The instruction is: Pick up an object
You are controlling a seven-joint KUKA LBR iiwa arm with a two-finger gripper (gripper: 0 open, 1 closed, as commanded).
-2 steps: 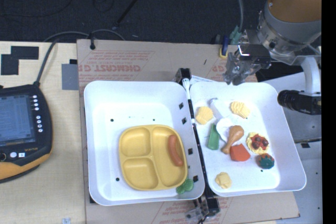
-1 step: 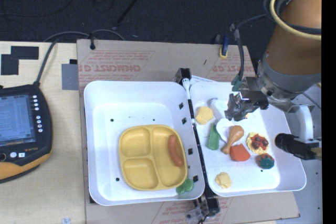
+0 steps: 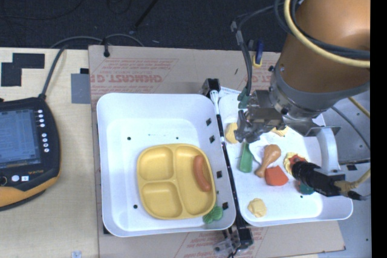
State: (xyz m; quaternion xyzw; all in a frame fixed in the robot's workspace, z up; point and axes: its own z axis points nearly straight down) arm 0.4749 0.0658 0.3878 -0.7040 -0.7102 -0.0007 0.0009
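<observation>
In the right bin [image 3: 338,211], the gripper [image 3: 245,137] hangs low at the left end, right over a green piece [image 3: 245,160]. That's the likely pick. I can't tell from this angle whether the gripper is open or closed, and nothing is visibly held.

Handling guess: the green piece looks like small toy food, so light, rigid plastic and probably slick. It's a narrow, elongated shape, so take it across the short width near the middle, not by the ends.

Clutter:
- drumstick [image 3: 269,159] is just beside it on the right, the closest thing to foul a grasp
- red block [image 3: 276,176] sits at the drumstick's lower end
- yellow piece [image 3: 231,133] is near the bin wall, beside the gripper
- pale lump [image 3: 257,207] and teal piece [image 3: 306,189] lie further off and are no issue

The bin's left wall is close, so there's little clearance on that side.

The left bin [image 3: 121,124] holds a yellow plate [image 3: 158,163] with a sausage [image 3: 202,173] on it, well apart.
</observation>
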